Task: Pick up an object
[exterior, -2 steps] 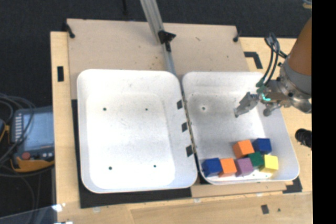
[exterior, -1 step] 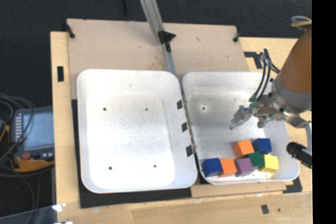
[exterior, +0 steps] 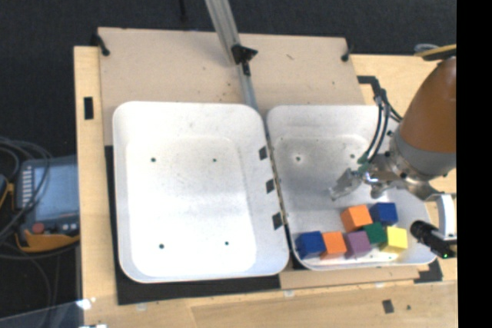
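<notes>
Several small coloured blocks lie clustered in the front right corner of the right bin (exterior: 311,138): a blue block (exterior: 310,243), an orange block (exterior: 334,243), a purple block (exterior: 358,242), a second orange block (exterior: 356,217), a green block (exterior: 375,233), a second blue block (exterior: 383,212) and a yellow block (exterior: 397,238). My gripper (exterior: 346,184) hangs over the middle right of that bin, just behind and to the left of the second orange block. I see nothing held in it.
The left bin (exterior: 184,188) sits beside the right one, with a raised divider (exterior: 270,180) between them. A slanted metal rail (exterior: 219,4) rises behind the bins. The arm's orange band (exterior: 430,111) overhangs the right bin's right edge.
</notes>
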Robot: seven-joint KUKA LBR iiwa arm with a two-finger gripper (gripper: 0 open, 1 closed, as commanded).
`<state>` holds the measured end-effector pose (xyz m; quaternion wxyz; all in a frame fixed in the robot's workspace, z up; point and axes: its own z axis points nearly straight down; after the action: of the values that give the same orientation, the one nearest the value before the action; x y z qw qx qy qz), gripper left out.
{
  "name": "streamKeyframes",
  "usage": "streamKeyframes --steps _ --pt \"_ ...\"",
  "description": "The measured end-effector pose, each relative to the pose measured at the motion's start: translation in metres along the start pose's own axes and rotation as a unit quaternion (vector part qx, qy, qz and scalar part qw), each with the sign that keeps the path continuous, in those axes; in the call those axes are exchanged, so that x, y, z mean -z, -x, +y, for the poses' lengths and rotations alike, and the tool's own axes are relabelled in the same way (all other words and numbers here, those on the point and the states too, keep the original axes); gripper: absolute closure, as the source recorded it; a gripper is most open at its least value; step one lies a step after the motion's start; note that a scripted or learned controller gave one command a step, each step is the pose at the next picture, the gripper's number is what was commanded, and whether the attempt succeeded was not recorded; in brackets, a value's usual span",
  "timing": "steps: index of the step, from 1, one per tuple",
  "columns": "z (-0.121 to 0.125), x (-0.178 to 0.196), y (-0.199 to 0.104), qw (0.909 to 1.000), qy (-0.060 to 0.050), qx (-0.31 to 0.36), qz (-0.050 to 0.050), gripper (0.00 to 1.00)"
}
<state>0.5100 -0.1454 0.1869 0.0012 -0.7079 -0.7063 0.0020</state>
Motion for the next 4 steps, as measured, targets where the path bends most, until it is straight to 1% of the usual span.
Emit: streamKeyframes --steps 1,2,3,4 --pt "0.002 -0.062 0.003 1.0000 0.001 0.000 0.000 0.00" --pt "0.005 -0.048 0.002 1.0000 0.006 -0.003 0.001 1.00" --pt "0.001 0.005 0.013 1.0000 0.006 -0.002 -0.001 1.00" --pt "0.002 0.024 0.014 1.0000 0.005 0.001 0.000 1.00"
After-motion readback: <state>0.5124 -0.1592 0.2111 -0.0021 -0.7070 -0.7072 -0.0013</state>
